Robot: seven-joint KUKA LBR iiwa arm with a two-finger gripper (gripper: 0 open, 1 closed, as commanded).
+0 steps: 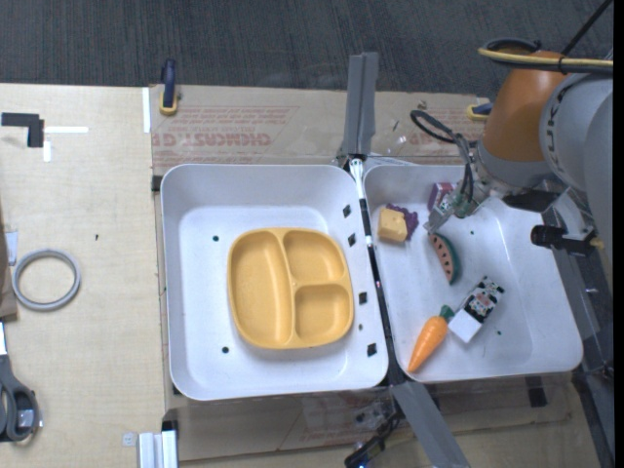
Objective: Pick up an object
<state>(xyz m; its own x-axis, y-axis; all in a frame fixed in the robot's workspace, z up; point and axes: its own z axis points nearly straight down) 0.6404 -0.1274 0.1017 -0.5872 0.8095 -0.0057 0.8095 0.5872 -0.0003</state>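
Left bin: a yellow divided plate lying at its middle. Right bin: a yellow block against a purple piece near the far left corner, a watermelon slice just beside them, an orange carrot near the front edge, touching a black-and-white toy. On the bench, well apart at the left edge, a grey tape ring and scissors. Gripper low over the right bin's far edge, near a small multicoloured item; open or shut cannot be told
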